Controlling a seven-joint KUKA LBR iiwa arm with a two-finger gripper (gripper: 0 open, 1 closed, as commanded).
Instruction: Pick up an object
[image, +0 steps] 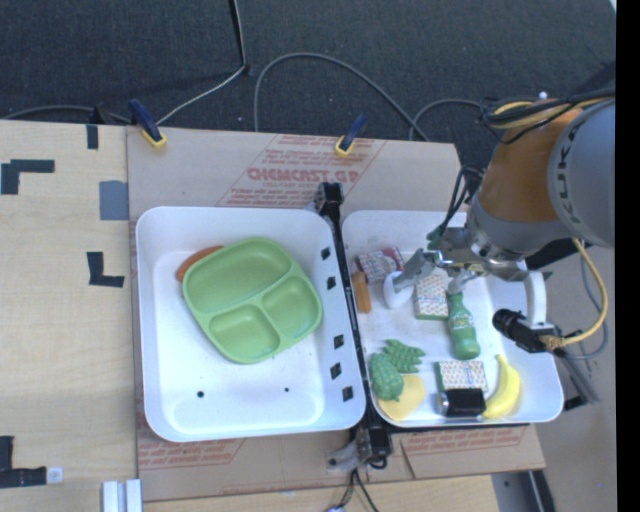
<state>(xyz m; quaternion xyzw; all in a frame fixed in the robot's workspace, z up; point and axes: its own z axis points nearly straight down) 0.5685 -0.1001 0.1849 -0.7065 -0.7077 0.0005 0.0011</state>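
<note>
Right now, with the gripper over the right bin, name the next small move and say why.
Probably a short straight descent. The gripper hovers above the patterned packet, with the green bottle beside it, and nothing shows between its fingers. Whether it is already low enough to close cannot be told.

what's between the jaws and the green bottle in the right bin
Nothing visible. The gripper hangs low over the right bin, right beside the green bottle and the patterned packet. The packet lies against the bottle's left side, which may crowd a grasp.
</note>
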